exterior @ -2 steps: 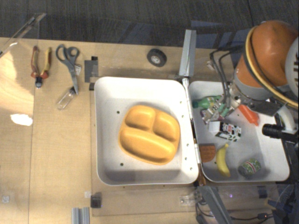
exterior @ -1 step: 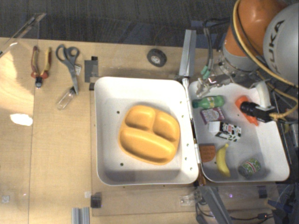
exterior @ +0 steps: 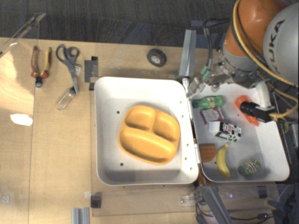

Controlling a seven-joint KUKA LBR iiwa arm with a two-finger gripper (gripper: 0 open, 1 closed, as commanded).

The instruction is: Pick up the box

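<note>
A small purple box [exterior: 211, 114] lies in the right bin [exterior: 275, 171], towards its back left. Just in front of it is a white box with a dark pattern [exterior: 229, 131]. My gripper [exterior: 202, 82] hangs over the bin's back left corner, beside the green bottle [exterior: 208, 101] and behind the purple box. It is apart from both boxes, and nothing shows between its fingers. The arm's grey and orange body covers the back right of the bin.
The left bin [exterior: 105, 125] holds a large yellow loaf-shaped thing [exterior: 149, 133]. The right bin also holds a banana [exterior: 223, 160], a brown block [exterior: 207, 152], a green round thing [exterior: 250, 167] and an orange thing [exterior: 242, 102]. Scissors [exterior: 70, 64], pliers [exterior: 39, 64] and a tape roll [exterior: 157, 57] lie on the bench.
</note>
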